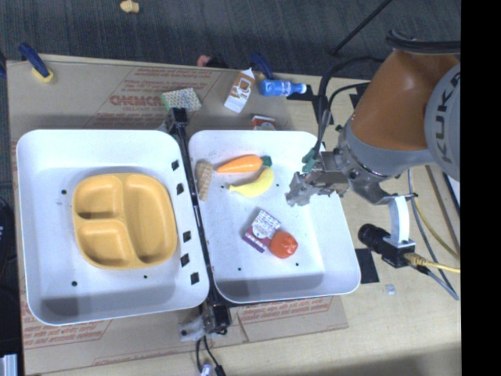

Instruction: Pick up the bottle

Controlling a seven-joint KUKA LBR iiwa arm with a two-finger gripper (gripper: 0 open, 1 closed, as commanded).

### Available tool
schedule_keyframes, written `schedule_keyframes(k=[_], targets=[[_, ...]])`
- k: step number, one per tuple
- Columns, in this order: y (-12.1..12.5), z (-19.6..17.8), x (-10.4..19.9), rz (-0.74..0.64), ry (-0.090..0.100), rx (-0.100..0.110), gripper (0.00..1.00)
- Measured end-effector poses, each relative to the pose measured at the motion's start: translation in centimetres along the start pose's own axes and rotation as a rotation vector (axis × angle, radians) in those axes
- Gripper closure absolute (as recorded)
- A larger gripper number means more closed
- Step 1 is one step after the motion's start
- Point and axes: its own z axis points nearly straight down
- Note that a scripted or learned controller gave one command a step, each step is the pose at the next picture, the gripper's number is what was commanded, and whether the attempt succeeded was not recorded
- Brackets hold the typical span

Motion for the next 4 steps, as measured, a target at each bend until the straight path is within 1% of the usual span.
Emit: schedule_keyframes(k=[1, 2, 3, 4], targets=[[-2.5, 3.7, -5.0, -0.201, -0.001, -0.004, 1.00], [-2.6, 6.2, -9.8, 0.078, 0.001, -0.002, 1.00], [-2.5, 3.5, -4.1, 0.247, 0.000, -0.004, 1.00], [-2.6, 3.2, -9.1, 0.656, 0.002, -0.003, 1.00]])
